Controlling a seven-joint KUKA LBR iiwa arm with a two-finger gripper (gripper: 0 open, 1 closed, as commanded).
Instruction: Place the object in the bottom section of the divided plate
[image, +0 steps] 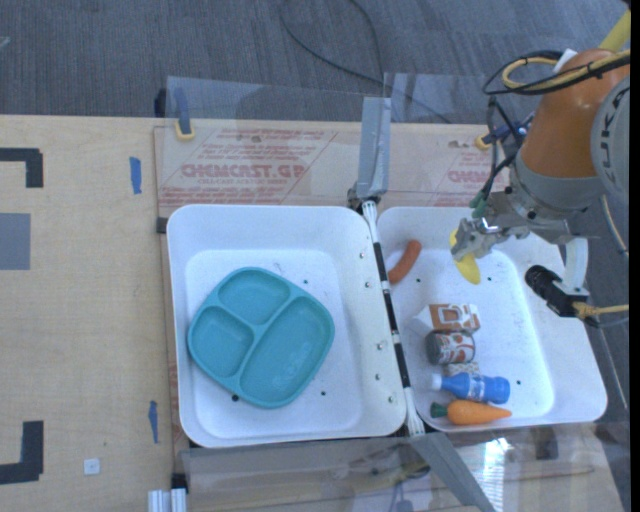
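Desk (80, 300): pale wood-grain board carrying two shallow white bins with rounded corners and smooth, matte walls. Left bin (190, 230) holds the divided plate (262, 336), a teal, glossy, rounded-square moulding with three recessed sections, lying flat and turned at an angle. Right bin (585, 390) holds the loose items.

Arm (570, 120): grey casing with an orange band, reaching over the right bin's upper edge. Its gripper (470, 240) hangs above the bin floor, the fingers closed on a small yellow object (467, 265), smooth and tapering, which protrudes below them.

Advice for the step in hand, judged from this position: carry the yellow object high enough to pass the ridge between the bins, centre it over the plate's bottom section, lower close to the surface, then release, since a smooth curved piece may roll over a low divider.

Smaller items, right bin: an orange sausage shape (404, 260) near the ridge; a small printed carton (452, 318); a dark can (450, 349); a blue-and-white bottle (474, 386) lying down; a carrot (476, 411) beside it.
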